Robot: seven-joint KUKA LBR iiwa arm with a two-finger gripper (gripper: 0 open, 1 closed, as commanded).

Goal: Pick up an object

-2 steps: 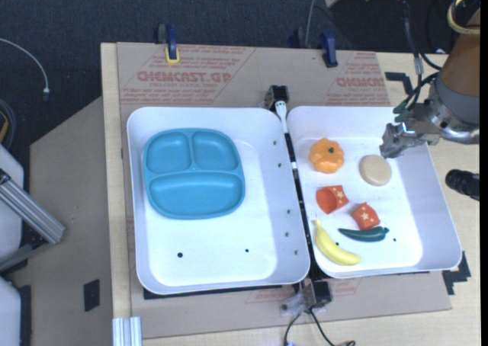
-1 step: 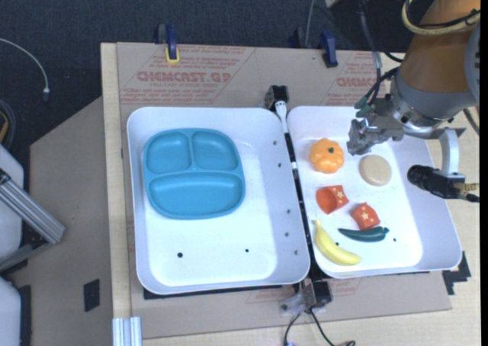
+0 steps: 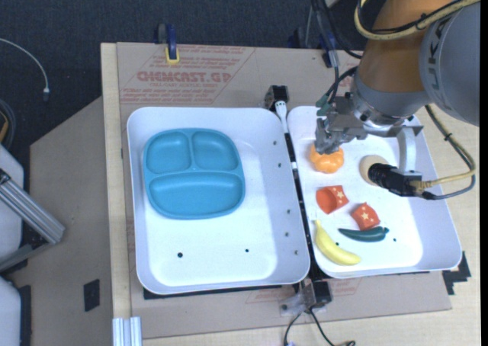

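The claw (image 3: 330,141) hangs right over the small orange pumpkin (image 3: 326,159) at the back of the right bin (image 3: 438,241), seemingly lined up to grab it, though its grip I cannot tell.

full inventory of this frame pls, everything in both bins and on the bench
left bin: 1, white, left half of bench
divided plate: 1, blue, three compartments, in left bin
right bin: 1, white, right half of bench
orange toy vegetable: 1, orange, top of right bin, just under the pincer
red toy pieces: 2, red, middle of right bin, one left of the other
dark green toy pepper: 1, lower right bin
toy banana: 1, yellow, bottom of right bin
cardboard sheet: 1, brown, under both bins
clamp: 1, blue and yellow, on cardboard's far edge
arm: 1, grey with orange band, from right
pincer: 1, grey, over the orange toy vegetable
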